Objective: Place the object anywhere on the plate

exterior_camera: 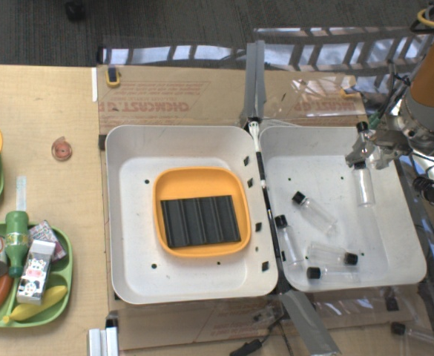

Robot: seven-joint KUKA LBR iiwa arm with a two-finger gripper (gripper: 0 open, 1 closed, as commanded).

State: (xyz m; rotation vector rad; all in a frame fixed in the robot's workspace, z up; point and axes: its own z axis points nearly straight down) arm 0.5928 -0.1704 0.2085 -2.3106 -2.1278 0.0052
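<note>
Dark carpet lies behind your worktop (38, 110), which carries two shallow white bins side by side. You have the left bin (127, 273) holding one orange plate (200, 180) with a dark ribbed insert (200, 221) on it. The right bin (395, 262) holds clear vials with black caps; you can count about five, though their glass is faint against the white. One vial (363, 188) stands out below the gripper, one (313, 210) lies near the bin's middle, and others lie along the front (334, 256) and the left wall (287, 243). None is on the plate.

Your gripper (366, 154) hangs over the right bin's far right side, just above the upper end of that first vial. You cannot tell how the jaws stand, nor whether they touch the vial.

At far left, a green tray (62, 291) holds toy food and a green bottle (16, 242).
</note>
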